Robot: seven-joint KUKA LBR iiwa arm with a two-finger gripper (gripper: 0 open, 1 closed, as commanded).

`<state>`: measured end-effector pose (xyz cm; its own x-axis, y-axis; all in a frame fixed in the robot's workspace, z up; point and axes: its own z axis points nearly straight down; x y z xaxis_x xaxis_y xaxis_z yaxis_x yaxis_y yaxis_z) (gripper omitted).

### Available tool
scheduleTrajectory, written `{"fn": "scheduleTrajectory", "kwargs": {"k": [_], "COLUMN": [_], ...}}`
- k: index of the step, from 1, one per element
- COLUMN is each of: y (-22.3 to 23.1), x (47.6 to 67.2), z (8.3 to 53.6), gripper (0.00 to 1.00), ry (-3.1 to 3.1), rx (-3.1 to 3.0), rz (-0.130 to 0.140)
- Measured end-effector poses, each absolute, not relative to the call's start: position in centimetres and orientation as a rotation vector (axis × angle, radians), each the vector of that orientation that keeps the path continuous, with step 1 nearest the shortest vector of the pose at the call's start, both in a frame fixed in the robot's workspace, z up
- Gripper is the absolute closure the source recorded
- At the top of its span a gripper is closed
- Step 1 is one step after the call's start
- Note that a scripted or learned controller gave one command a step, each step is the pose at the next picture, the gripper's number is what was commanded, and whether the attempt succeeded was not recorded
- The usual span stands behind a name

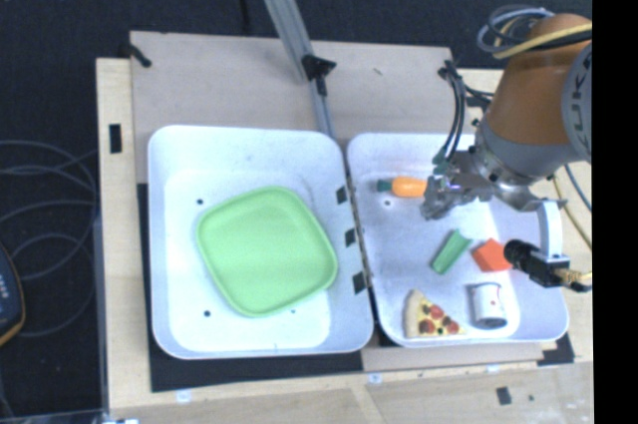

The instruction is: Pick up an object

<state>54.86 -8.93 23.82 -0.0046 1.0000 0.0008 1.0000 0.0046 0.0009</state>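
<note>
Gripper (437,203) of mine hangs low in the right bin (394,332); I cannot tell how it is set. Just to its left lies the orange carrot (405,187), nearly touching. Below it sit a green block (450,251), a red block (488,255), a pizza slice (431,315) and a small cup (486,303).
</note>
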Motion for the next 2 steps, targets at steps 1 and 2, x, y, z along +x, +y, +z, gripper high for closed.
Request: {"fn": "scheduleTrajectory", "kwargs": {"k": [1, 2], "y": [-4.3, 1.4], "x": [54.1, 54.4], "z": [24.6, 25.2], "gripper": [1.00, 1.00], "ry": [2.225, 2.227], "rx": [2.217, 2.216], "rz": [0.003, 0.002]}}
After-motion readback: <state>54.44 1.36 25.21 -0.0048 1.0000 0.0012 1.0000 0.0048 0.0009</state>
